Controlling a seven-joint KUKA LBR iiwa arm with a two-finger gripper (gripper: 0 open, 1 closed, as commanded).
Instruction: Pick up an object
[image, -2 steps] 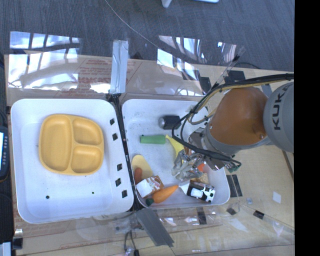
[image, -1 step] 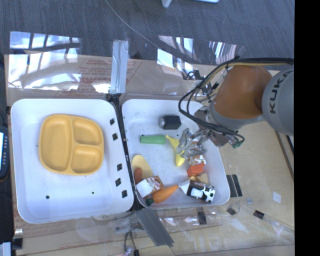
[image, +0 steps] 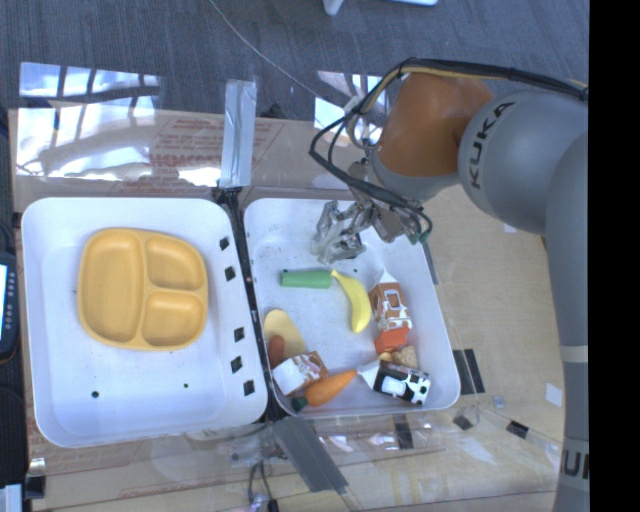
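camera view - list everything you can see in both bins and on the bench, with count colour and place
divided plate: 1, yellow, in the left bin
left bin: 1, white, left half of the bench
right bin: 1, white, beside the left bin
green stick: 1, green, upper middle of the right bin
banana: 1, yellow, right of the green stick
bottle: 1, orange-brown with white cap, right side of the right bin
carrot: 1, orange, near edge of the right bin
black and white toy: 1, lower right corner of the right bin
gripper: 1, grey metal, over the right bin's far edge, above the green stick
arm: 1, grey with orange band, from the right
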